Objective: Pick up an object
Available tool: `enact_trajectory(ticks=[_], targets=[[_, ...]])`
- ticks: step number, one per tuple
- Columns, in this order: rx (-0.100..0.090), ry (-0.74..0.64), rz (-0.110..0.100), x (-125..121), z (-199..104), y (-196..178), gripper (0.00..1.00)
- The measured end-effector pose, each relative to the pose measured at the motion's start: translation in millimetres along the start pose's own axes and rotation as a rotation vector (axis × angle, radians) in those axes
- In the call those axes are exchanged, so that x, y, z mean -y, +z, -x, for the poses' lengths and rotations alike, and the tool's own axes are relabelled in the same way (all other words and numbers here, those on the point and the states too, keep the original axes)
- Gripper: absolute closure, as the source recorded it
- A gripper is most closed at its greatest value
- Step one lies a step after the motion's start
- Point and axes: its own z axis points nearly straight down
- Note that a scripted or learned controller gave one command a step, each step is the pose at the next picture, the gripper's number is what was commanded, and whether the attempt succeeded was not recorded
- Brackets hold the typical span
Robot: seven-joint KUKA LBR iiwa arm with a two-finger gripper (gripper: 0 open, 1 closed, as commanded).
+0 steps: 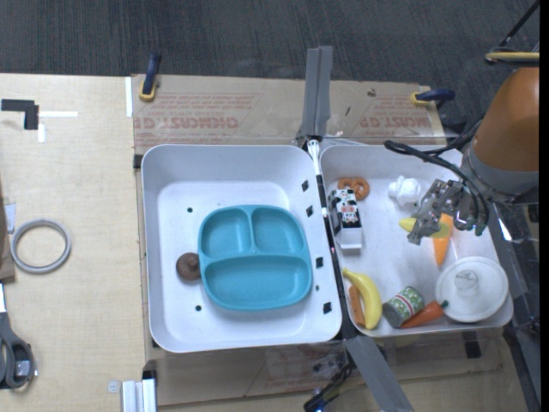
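One arm [508, 136] slants its claw [426, 221] low into the right bin [377, 157]; grip unclear.

Teal divided plate [255, 257], yellow banana [366, 296], orange carrot [441, 245], white bins [163, 230], brown cookie [188, 267]

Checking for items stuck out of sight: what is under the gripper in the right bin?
Under the gripper lie a yellow piece and an orange carrot-like piece. The fingers cover part of both, so anything beneath them is hidden.
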Motion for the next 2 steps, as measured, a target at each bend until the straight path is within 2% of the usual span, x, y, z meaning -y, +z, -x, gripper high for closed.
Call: enact_trajectory(ticks=[1, 2], targets=[[0.003, -0.099, 0.0, 60.9, -34.5, 82.6, 1.0], [0.005, 0.29, 0.001, 55.2, -26.3, 82.2, 1.0]])
